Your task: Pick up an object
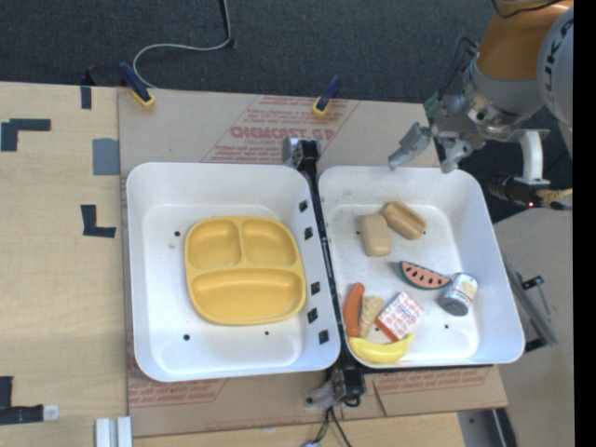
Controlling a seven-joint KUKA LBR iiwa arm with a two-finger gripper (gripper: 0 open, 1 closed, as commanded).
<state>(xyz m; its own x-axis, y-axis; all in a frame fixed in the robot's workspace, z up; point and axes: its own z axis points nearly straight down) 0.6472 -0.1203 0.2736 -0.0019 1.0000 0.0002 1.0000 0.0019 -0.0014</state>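
Observation:
In the right bin (484,214) lie a tan bread roll (404,219), a beige loaf piece (376,236), a watermelon slice (426,275), a small silver can (458,294), an orange carrot (354,306), a cracker (372,311), a red-and-white box (400,316) and a yellow banana (380,349). My gripper (419,163) hangs above the far rim of this bin, beyond the bread roll. Its fingers are spread open and hold nothing.
The left bin (149,250) holds a yellow divided plate (247,270). A black divider with clips (315,240) runs between the bins. Two blue-and-yellow clamps (137,84) pin the cardboard sheet at the back. A cable (186,49) loops behind.

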